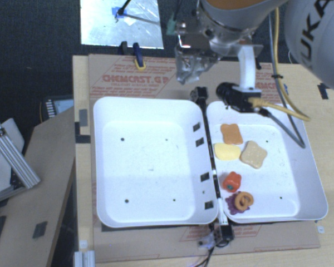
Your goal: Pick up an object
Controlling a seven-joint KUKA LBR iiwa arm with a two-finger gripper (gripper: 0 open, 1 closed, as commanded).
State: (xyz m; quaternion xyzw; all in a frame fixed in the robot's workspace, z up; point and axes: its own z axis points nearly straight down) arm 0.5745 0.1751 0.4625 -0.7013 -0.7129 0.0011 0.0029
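Bins (150, 107) (two), five toy foods (239, 163) rightward.

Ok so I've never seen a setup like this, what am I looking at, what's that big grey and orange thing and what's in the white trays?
That is one picture, taken by a camera fixed above a bench. The grey and orange thing is a robot arm reaching in from the right. Its gripper hangs above the bench, behind the two white bins, with nothing visibly held. The right bin holds small toy foods: an orange slice, a yellow piece, a toast-like piece, a red pepper-like toy and an orange ring on something purple. The left bin sits beside it.
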